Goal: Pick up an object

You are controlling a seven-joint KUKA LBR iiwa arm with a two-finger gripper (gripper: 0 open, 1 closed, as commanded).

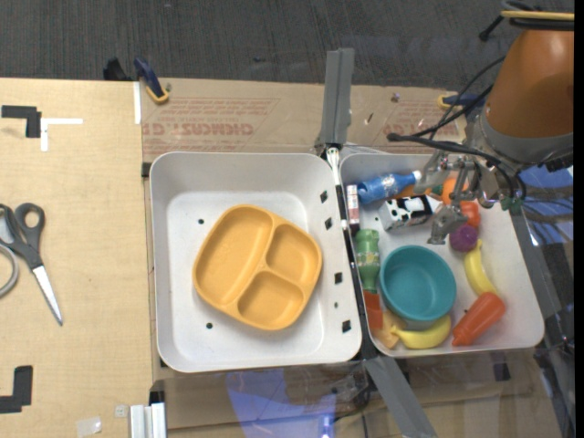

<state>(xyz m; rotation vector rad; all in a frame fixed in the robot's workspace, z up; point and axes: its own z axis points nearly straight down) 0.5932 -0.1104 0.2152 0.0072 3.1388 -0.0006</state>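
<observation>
Gripper (453, 210): positioned over the right bin (529, 272); finger state could not be told.
Blue bottle (387, 187): laid lengthwise left-right (cap end unclear), near the gripper.

glossy plastic teal bowl (418, 284), smooth matt plastic yellow divided plate (258, 266), steel-bladed scissors (35, 256), matt cardboard sheet (237, 117)

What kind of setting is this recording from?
Likely a robot lab workbench: two white bins, one bearing a yellow divided plate, the other toy food, cardboard backing, scissors lying nearby.
</observation>
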